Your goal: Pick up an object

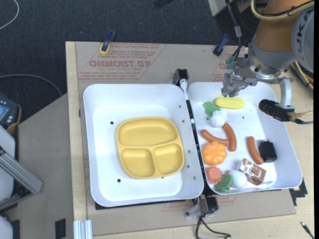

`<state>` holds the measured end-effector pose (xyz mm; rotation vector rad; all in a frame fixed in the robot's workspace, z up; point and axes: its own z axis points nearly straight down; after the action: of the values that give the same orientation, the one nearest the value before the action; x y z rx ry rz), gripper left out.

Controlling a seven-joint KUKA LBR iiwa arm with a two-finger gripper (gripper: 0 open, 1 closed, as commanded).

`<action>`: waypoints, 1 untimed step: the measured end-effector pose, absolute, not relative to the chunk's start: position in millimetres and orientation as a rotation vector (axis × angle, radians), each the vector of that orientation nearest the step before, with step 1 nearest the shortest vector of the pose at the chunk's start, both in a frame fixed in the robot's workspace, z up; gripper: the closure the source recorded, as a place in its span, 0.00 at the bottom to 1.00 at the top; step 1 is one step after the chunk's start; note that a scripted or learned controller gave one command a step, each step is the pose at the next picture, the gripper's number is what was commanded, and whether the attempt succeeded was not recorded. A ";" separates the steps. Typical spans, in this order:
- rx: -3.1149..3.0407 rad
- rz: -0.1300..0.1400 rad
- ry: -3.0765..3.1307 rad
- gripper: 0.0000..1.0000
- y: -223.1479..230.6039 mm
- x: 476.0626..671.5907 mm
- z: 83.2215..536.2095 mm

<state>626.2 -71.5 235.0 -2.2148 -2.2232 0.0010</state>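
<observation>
The tool hung over the far edge of the right bin, just above and beside the left end of a yellow corn cob that lay near that far edge. Whether the tool was apart or together could not be told from this slant — nothing showed clamped in it.

The right bin held the loose things. Just nearer than the corn sat a small white ball with a green piece touching its far left side. Toward the middle lay two sausages crossing at one end, and another sausage lay apart toward the right edge, with a black block just beside it. An orange pumpkin sat by the left edge. Along the near edge were a red round piece, a green broccoli, a white egg and a brown-and-white wrapper — all close together.

The left bin carried a yellow tray with three sections, lying in its middle. Both bins rested on a cardboard sheet covering the worktop.
</observation>
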 end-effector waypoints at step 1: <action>-2.214 0.001 -2.223 1.00 -33.3 599.8 238.4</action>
<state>599.8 -33.3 238.4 -2.2143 -2.2231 0.0014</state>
